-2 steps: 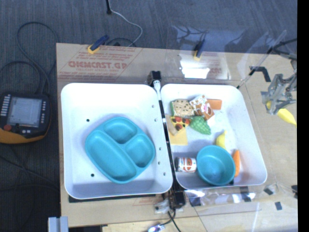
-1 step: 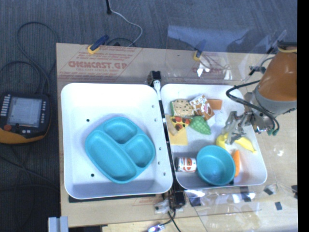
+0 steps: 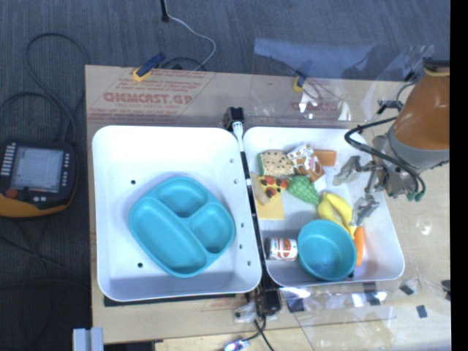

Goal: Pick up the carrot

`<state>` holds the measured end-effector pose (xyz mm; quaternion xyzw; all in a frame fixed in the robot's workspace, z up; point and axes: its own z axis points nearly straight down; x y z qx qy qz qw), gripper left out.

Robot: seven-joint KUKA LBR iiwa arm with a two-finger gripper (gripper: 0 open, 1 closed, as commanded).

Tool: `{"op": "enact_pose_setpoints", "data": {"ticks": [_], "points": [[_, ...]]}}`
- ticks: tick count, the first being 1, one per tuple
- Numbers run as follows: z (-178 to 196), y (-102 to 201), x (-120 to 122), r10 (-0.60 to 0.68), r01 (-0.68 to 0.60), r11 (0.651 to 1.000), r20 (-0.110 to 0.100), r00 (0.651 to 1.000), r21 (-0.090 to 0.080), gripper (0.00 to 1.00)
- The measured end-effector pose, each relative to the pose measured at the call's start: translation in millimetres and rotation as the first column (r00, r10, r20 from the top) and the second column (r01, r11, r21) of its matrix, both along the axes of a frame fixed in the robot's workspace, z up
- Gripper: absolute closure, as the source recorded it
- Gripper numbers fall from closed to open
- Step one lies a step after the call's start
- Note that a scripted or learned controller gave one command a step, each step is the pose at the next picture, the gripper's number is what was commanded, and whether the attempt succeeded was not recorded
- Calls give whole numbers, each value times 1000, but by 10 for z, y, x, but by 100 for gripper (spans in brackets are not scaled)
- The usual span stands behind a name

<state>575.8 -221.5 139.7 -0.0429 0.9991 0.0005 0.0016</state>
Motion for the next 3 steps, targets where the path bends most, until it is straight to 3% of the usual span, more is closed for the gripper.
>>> {"op": "enact_pose_setpoints", "data": {"ticks": [1, 2, 3], "points": [[-479, 117, -350, -118, 118, 993, 17, 993, -8, 0], [-356, 121, -321, -117, 117, 993, 23, 993, -11, 100], [464, -25, -821, -346, 346, 938, 5, 938, -2, 100]]}}
